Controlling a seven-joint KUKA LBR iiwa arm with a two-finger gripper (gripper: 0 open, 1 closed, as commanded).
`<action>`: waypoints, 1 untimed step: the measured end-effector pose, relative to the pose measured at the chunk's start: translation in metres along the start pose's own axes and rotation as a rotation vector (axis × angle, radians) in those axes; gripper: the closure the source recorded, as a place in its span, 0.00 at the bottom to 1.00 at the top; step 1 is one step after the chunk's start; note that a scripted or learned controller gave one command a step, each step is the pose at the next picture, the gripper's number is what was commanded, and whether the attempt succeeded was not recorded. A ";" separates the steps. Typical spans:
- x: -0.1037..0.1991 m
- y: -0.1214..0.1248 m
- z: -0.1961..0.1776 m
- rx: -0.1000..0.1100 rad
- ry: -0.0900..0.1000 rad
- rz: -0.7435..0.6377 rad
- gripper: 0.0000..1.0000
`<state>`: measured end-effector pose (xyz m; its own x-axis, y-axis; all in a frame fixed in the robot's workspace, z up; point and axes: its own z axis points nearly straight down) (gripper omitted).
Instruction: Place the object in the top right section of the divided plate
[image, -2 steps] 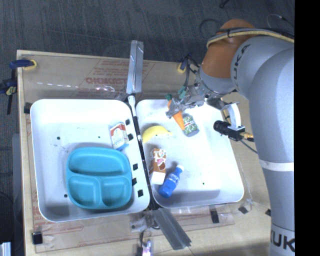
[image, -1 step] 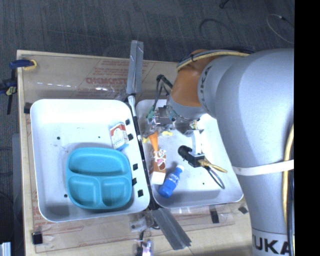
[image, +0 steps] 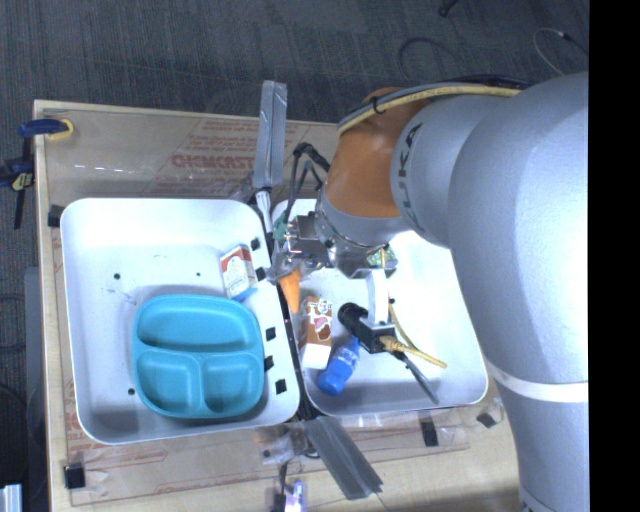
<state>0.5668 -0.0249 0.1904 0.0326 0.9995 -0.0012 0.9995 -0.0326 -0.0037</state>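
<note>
Pincer (image: 290, 262) fingertips blurred, half-hidden beneath the wrist (image: 345, 235)

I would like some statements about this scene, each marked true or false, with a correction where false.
1. The divided plate is blue and lies in the left bin. True.
2. A small red and white packet rests inside the plate. False: it lies on the bin floor, beyond the plate's far edge.
3. The blue bottle lies in the right bin. True.
4. The arm reaches over the left bin. False: it hangs over the right bin, near the divider.
</note>
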 end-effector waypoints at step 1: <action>0.044 -0.056 0.001 0.003 0.000 0.156 1.00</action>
<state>0.5122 0.0207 0.1892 0.1878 0.9822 -0.0023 0.9822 -0.1878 -0.0061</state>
